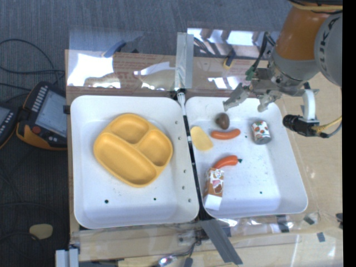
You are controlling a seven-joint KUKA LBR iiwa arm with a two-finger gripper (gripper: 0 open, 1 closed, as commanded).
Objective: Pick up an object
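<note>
My gripper (pixel 248 100) hangs over the back of the right bin (pixel 283 182), its two fingers spread open with nothing between them. Just below its left finger lies a small brown ball-like object (pixel 222 119). An orange sausage (pixel 225 133) lies in front of that. A small red and white can (pixel 260 132) sits to the right, under the right finger. A pale yellow piece (pixel 201 138) rests by the bin's left wall. A red-orange chilli-shaped piece (pixel 226 162) and a brown and white packet (pixel 214 186) lie nearer the front.
The left bin (pixel 83 204) holds a yellow divided plate (pixel 132 148). A metal divider (pixel 184 60) rises at the back between the bins. A handheld pendant (pixel 41 115) and cables lie on the floor at the left. The arm's black side fitting (pixel 300 123) sticks out over the right bin's right edge.
</note>
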